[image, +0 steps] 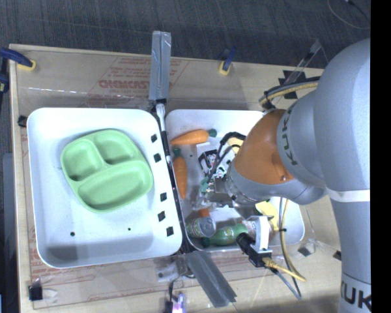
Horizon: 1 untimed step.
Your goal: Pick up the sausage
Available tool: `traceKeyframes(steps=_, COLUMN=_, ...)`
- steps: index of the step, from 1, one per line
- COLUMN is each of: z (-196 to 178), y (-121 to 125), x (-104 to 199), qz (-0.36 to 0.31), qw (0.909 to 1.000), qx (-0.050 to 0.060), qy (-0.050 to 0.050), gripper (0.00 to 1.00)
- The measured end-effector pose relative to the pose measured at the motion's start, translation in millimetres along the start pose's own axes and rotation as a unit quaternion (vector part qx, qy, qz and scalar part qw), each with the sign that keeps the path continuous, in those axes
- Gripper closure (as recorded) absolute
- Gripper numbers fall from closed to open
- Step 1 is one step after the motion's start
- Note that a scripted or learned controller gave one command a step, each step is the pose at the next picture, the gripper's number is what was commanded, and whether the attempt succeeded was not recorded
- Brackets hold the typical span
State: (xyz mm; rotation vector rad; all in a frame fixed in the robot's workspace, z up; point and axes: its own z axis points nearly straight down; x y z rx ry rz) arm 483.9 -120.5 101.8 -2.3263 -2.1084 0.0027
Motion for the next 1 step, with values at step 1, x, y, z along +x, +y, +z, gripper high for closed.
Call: traceKeyframes(steps=1, z=-90.0, y=32.5, x=72.5, qz=-0.036, qw=0.9993, qx=-0.001, qy=0.001, gripper=1.00)
